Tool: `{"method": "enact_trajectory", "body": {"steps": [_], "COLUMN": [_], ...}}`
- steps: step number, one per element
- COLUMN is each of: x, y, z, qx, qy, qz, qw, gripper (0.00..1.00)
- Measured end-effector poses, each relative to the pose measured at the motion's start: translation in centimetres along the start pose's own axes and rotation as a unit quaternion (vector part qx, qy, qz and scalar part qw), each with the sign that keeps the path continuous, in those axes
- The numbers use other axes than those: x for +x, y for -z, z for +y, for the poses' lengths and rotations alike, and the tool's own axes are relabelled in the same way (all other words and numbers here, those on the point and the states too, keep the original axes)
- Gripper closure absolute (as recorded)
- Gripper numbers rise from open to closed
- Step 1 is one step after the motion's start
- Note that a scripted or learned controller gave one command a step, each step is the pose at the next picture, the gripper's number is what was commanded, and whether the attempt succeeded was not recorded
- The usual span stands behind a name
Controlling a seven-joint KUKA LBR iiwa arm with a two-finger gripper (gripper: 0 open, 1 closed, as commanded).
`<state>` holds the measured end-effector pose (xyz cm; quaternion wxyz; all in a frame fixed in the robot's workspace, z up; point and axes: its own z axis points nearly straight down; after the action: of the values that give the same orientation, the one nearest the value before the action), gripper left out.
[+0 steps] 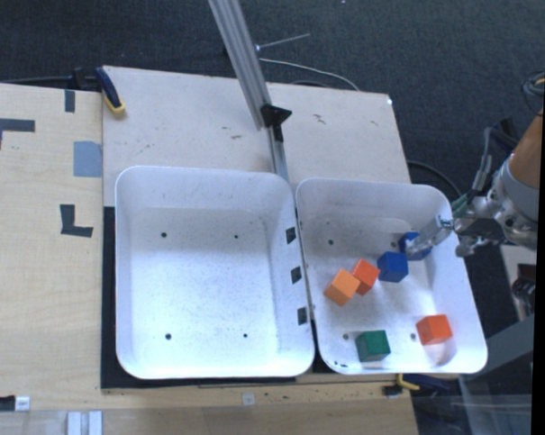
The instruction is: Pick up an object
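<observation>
1. I am working over a pale wooden bench top [36, 274] with grey tape patches [87, 159].
2. Dark carpeted floor [424, 47] is surrounding it.
3. A slanted aluminium rail [244, 53] is crossing above me.

Your arm [517, 191] at right edge: grey wrist housing w/ an orange band above it. Gripper [418, 244] is silver-grey metal w/ blue parts at the tip; thin dark cables run alongside the wrist.
</observation>
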<state>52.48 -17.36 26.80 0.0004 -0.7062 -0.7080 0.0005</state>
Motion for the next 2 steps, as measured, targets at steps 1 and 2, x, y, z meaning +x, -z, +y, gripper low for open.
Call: {"method": "enact_trajectory", "body": {"steps": [1, 2], "x": [-3.6, -3.5], "y": [-16.6, -15.1], "z": [5.0, 5.1], "qx": [0.003, 0.001], "qy": [-0.001, 0.0], "qz": [0.0, 0.0], "qw": [1.0, 1.0], "gripper": [0.0, 1.0]}}
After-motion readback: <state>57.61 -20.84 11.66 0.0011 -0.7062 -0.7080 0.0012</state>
